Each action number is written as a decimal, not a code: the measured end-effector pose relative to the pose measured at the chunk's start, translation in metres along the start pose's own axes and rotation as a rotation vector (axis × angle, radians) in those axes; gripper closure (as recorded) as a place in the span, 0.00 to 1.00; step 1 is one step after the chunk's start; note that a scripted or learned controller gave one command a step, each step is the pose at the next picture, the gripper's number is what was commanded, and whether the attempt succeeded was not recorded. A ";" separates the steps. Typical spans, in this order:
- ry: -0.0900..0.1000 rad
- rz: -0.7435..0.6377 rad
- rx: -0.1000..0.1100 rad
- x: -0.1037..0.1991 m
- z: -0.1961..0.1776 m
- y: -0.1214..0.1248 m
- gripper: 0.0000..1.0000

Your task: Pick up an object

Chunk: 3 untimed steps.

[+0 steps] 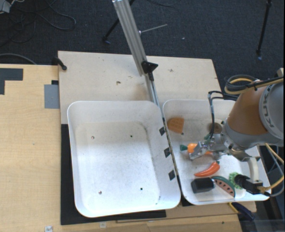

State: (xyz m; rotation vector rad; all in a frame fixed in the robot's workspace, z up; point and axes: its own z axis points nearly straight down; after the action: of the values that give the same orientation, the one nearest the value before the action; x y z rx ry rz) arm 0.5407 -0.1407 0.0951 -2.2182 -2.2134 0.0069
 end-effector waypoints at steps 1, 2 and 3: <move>-0.001 0.007 -0.004 -0.002 -0.013 0.001 1.00; -0.003 -0.003 -0.012 -0.001 -0.076 0.000 1.00; -0.003 -0.003 -0.012 -0.002 -0.127 0.001 1.00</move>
State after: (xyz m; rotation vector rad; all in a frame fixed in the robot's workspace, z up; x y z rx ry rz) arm 0.5427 -0.1428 0.2222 -2.2225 -2.2242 -0.0027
